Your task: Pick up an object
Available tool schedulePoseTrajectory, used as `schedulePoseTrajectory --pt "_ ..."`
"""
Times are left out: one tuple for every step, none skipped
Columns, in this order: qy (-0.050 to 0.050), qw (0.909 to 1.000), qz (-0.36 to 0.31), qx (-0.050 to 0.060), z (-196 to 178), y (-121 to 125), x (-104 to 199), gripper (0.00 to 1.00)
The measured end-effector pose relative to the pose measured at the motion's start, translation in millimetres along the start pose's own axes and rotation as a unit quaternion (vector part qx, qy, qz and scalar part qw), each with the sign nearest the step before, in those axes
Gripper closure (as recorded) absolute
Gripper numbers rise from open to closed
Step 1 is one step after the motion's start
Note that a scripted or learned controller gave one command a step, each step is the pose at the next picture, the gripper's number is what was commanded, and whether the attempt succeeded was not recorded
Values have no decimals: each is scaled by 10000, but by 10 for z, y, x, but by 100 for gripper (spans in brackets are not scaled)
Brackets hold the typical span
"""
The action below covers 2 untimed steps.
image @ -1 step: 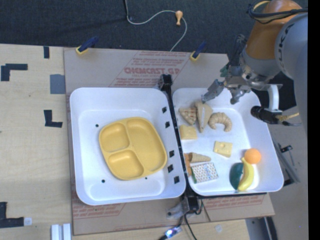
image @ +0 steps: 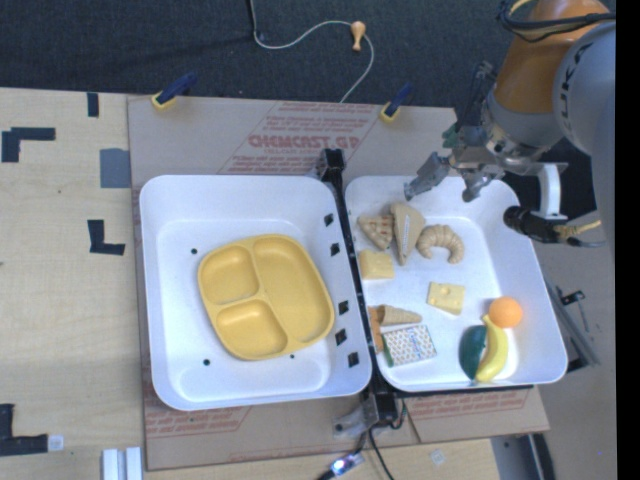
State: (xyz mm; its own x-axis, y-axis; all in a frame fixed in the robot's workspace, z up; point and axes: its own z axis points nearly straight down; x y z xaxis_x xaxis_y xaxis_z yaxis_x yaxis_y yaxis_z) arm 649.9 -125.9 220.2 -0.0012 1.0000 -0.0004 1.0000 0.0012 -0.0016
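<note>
My gripper (image: pixel 445 185) hangs open over the far edge of the right bin (image: pixel 530 268), with nothing between its fingers. Just below it in the bin lie a tan wedge (image: pixel 407 228), a ridged bread piece (image: pixel 377 231) and a croissant (image: pixel 443 241). Nearer the front lie a pale cheese square (image: pixel 376 265), a yellow cheese cube (image: pixel 446 297), an orange-edged slice (image: pixel 392 316) and a checked cracker (image: pixel 409 344). An orange (image: pixel 506 313), a banana (image: pixel 496 354) and a green piece (image: pixel 471 348) sit in the front right corner.
The left bin (image: pixel 170 268) holds a yellow divided plate (image: pixel 265 296). A black divider (image: pixel 345 268) runs between the bins. The arm's grey and orange body (image: pixel 550 58) looms at the top right. A cable (image: pixel 300 38) crosses the dark floor behind.
</note>
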Motion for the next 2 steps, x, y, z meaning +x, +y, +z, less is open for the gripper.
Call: schedulePoseTrajectory --pt "-6 10000 1 17 572 -6 -92 0" --pt "-5 10000 -6 18 1186 -71 -36 0"
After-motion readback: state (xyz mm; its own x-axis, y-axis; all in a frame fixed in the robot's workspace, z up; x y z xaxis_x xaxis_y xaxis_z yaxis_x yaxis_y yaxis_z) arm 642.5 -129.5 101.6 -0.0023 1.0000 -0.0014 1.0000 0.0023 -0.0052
